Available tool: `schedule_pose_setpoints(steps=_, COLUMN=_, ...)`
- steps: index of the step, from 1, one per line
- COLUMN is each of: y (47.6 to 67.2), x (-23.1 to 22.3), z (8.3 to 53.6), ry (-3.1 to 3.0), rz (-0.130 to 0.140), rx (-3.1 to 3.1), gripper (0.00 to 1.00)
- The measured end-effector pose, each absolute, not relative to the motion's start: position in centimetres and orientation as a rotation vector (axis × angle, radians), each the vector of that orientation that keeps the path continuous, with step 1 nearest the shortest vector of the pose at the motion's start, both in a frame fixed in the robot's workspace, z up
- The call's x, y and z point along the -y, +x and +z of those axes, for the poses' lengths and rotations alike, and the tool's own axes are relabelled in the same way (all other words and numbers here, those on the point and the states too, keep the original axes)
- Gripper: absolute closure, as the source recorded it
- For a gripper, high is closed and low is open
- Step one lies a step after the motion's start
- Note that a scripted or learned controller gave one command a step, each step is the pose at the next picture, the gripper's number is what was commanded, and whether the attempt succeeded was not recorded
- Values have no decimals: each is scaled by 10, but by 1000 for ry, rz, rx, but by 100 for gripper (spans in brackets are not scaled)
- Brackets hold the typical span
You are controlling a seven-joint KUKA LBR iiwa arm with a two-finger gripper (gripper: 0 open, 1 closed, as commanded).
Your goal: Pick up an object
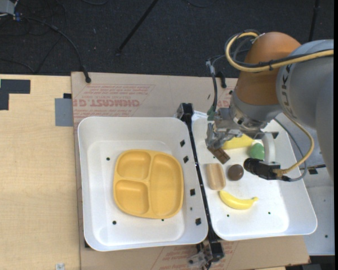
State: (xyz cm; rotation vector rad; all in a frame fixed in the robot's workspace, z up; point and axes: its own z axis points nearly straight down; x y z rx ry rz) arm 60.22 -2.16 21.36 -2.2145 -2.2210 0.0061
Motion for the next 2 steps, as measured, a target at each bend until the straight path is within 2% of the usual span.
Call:
schedule_pose_setpoints(steps=1, y=592, x=-22, z=209, ry=-2215, rz=6, rx=2222, gripper=100)
schedule_pose_setpoints(steps=2, y=570, x=-78, z=211, ry=-2213, rz=7, rx=2222, gripper=100)
